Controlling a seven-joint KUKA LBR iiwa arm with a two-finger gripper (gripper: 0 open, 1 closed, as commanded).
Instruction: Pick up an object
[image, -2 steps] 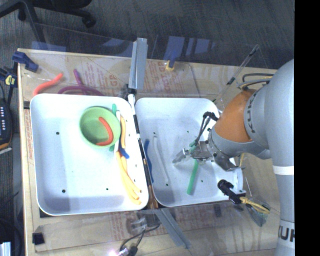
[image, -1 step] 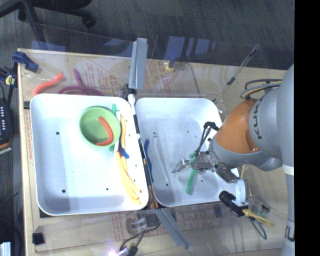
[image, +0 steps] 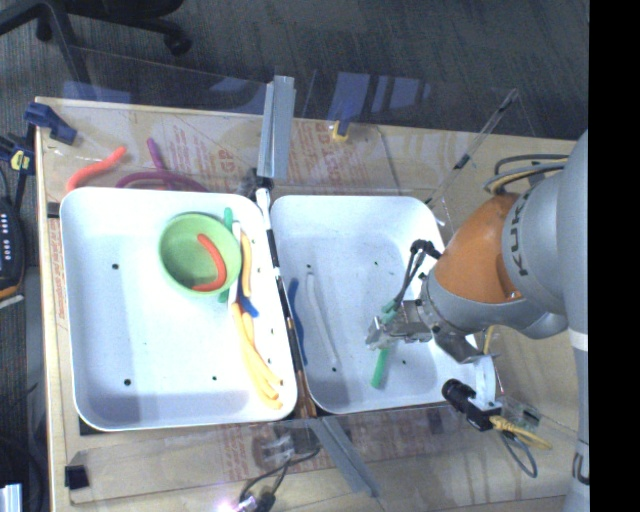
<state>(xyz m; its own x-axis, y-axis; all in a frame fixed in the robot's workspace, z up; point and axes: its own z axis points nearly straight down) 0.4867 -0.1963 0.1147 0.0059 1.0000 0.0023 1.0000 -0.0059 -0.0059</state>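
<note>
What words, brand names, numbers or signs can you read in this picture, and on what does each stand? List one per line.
"KU": large dark letters on the grey arm beside its orange band; the remaining letters are cut off.
Reddish print on the bench behind the left bin: too blurred to read.
Reddish print on the bench in front of the bins: too blurred to read.

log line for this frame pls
arm: over right bin | gripper: low, at top end of green stick | grasp: unconfirmed | left bin: green bowl, yellow strip
</note>
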